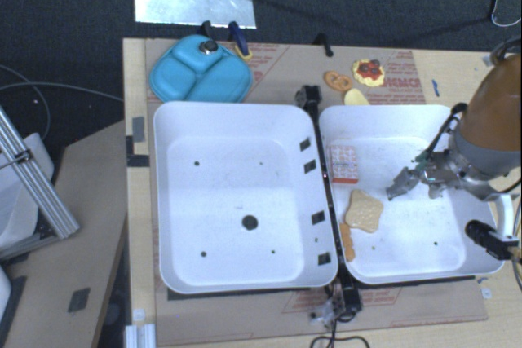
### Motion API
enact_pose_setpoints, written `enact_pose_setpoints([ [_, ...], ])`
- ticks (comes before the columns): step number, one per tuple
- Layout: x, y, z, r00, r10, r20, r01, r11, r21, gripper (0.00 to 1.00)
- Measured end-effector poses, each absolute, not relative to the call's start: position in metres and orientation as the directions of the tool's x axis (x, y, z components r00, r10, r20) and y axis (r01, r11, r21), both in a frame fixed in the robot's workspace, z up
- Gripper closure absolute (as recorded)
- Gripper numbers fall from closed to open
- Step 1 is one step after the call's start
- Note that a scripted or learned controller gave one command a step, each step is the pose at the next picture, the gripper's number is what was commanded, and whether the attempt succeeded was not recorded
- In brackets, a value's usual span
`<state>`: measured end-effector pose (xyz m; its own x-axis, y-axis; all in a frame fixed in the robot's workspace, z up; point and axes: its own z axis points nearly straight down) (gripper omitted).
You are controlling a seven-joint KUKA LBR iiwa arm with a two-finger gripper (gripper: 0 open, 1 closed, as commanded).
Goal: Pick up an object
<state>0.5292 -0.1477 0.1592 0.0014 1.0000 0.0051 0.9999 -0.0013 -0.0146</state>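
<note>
Tan toast-shaped piece (364, 212) is lying at seven o'clock of the gripper (400, 185), which is hovering spread and empty-handed, apparently lining up for a grasp.

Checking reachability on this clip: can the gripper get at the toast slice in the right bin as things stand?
Probably yes. The gripper hovers in the right bin beside the toast slice, with bare bin floor between them.

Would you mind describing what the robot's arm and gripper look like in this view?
The arm shows a broad orange band above a grey wrist section. The gripper is grey metal with slim fingers, and thin dark cables run along the wrist toward it.
</note>
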Motion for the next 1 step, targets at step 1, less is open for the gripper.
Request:
enact_pose_setpoints([
  [1, 0.5855, -0.0978, 0.0824, -0.009, 1.000, -0.003, 1.000, 0.009, 0.008, 0.00],
])
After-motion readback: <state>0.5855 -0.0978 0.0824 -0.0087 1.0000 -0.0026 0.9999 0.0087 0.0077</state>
